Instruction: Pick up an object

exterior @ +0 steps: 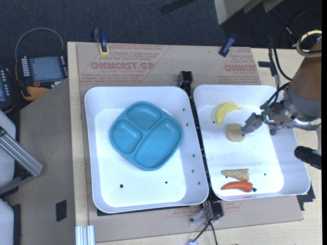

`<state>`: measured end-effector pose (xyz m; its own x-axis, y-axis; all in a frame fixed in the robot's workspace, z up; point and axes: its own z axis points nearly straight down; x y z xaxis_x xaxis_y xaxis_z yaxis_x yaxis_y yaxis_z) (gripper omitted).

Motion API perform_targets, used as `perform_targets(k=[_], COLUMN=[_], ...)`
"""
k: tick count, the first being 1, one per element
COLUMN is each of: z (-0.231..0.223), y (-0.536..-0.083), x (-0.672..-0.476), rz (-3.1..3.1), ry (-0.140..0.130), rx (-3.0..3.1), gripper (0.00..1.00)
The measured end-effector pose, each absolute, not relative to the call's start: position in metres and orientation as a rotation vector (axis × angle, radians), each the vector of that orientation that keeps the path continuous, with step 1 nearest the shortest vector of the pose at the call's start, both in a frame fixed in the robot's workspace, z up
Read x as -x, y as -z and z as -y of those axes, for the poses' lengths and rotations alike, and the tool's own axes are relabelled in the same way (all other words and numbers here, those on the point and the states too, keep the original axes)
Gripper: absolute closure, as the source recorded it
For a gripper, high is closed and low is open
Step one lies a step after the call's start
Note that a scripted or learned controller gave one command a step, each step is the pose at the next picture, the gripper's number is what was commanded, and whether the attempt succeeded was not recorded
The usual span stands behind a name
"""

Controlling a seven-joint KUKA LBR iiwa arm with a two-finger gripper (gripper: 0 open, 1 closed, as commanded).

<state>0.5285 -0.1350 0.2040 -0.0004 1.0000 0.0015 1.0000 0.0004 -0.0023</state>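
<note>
Gripper (250, 125): hangs low inside the right bin (291, 185), tip just beside the tan round piece (234, 132), perhaps touching its right edge. Cannot tell how far open from this slant; shows nothing held.

Takes the tan round piece as the likely target: sits near the bin's middle, just below the yellow banana (227, 111) and close to it. Looks small, light and stiff, probably a plastic toy food, smooth and rounded, so prone to squirt sideways or roll under an off-centre pinch. Best taken across its widest part, squarely from above, on the sides away from the banana.

Other candidates lie near the front wall: tan wedge (236, 173) with orange carrot (237, 186) just beneath, almost touching.

Arm (306, 93): reaches in from the right, wrist bent down and angled leftward toward the piece rather than plumb over it. Probably needs a small shift left.
</note>
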Motion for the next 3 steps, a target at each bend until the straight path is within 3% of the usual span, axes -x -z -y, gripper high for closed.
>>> perform_targets(k=[2,3], z=[0.132,0.133], y=[-0.09,-0.104], x=[-0.533,-0.534], rz=[2.216,2.221], ry=[-0.005,0.0], rx=[2.217,2.222], gripper=[0.0,1.0])
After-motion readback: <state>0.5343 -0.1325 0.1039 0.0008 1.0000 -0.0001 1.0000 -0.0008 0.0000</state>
